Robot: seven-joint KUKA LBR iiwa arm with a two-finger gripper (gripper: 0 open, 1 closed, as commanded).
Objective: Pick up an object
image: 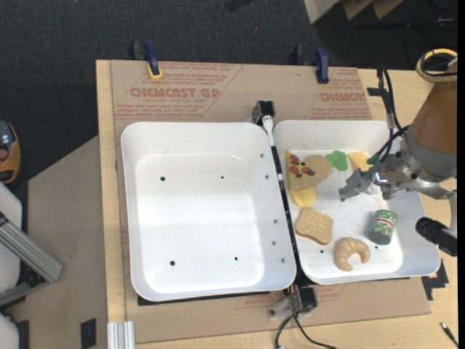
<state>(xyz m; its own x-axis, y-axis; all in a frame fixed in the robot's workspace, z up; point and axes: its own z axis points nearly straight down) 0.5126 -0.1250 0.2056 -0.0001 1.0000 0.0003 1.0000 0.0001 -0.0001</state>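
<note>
Fingers spread open, holding nothing, over right bin | can near right edge: stiff, light, slippery; grip its sides

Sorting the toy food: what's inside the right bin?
Right bin holds a pizza slice, toast, croissant, can, green piece; the claw partly covers a yellow piece.

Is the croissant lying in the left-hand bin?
No, the croissant lies in the right bin, near its front edge, beside the slice of toast.
</note>
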